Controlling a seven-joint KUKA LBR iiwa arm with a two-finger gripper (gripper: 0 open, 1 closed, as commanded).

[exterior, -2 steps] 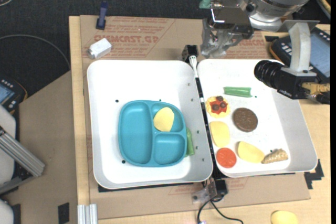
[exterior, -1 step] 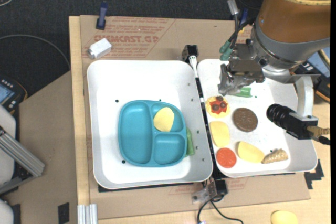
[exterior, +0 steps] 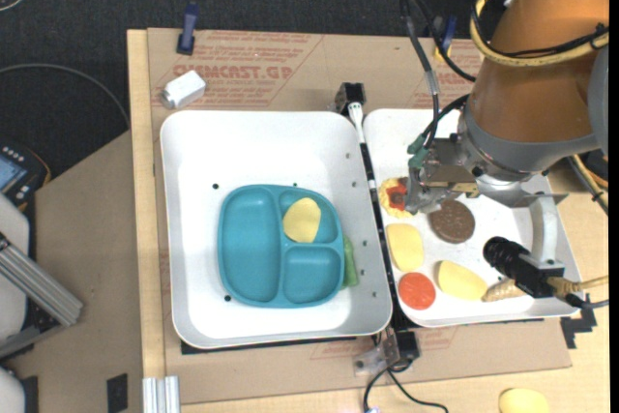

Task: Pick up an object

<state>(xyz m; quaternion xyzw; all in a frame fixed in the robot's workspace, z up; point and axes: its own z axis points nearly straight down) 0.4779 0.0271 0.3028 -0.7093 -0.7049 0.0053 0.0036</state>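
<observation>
My gripper (exterior: 418, 196) hangs low over the left part of the right bin (exterior: 387, 126). Just to its left, touching or very near it, lies a small red and orange item (exterior: 394, 197). A brown disc (exterior: 452, 221) lies right below the gripper. Toward the front of that bin lie a pale yellow piece (exterior: 405, 247), a red disc (exterior: 417, 290), another yellow piece (exterior: 461, 280) and a tan ridged piece (exterior: 499, 290). Nothing shows as lifted off the bin floor.
The left bin (exterior: 193, 160) holds a teal divided plate (exterior: 253, 247) with a yellow piece (exterior: 302, 221) in its upper right compartment and a green strip (exterior: 349, 264) at its right edge. A white block (exterior: 184, 89) and a blue clip (exterior: 188, 29) lie behind the bins.
</observation>
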